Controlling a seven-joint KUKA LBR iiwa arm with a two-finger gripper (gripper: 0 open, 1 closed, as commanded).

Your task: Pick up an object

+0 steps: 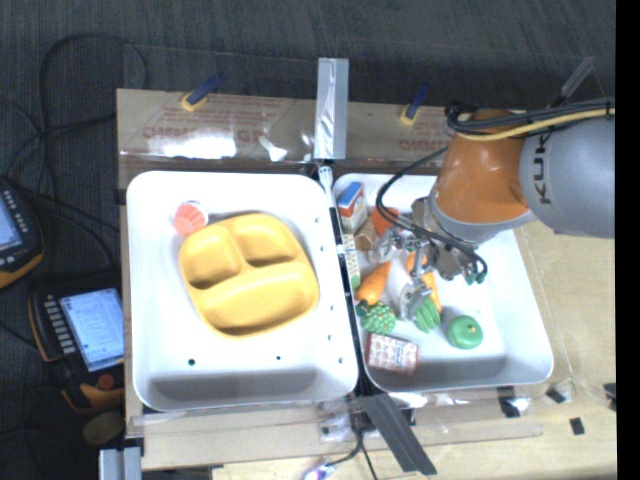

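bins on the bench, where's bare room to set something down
Left white bin: bare floor along its near edge, in front of the yellow divided plastic tray. Right white bin: bare strip by its right wall. Crowded: right bin's left half, toy carrot and green pieces around the end effector.

Wooden bench point(575, 268) bearing two shallow white bins side by side: left bin point(150, 298), right bin point(525, 318), edges touching at the middle.

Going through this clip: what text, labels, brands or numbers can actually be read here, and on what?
"KU": on the grey arm, cut off at the frame edge.
Red packet: print too small to read.
Small carton: blurred.
Device screens left of the bench: unreadable.
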